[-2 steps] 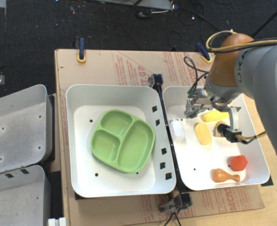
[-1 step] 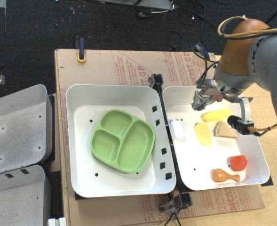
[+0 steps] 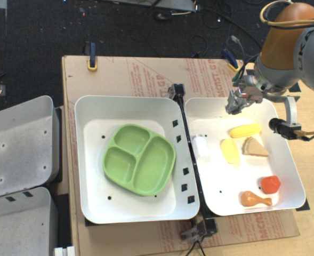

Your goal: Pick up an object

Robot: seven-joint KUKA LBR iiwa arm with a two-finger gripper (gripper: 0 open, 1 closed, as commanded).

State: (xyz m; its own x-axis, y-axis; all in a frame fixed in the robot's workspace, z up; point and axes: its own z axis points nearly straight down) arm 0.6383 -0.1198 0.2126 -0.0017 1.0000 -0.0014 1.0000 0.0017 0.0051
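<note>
Nothing picked yet: your corn cob (image 3: 245, 130) lies in the right bin (image 3: 290, 159) with the banana (image 3: 230, 151), sandwich wedge (image 3: 255, 147), tomato (image 3: 270, 184) and drumstick (image 3: 254, 199). Your claw (image 3: 235, 106) hovers above the bin's far edge; grip state unclear.

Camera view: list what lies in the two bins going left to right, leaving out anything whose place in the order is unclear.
Green divided plate → small white object by the divider → flat yellow piece → orange drumstick-shaped toy → red toy. Left out: the yellow corn-like piece and the tan wedge, which overlap others in left-right span.
</note>
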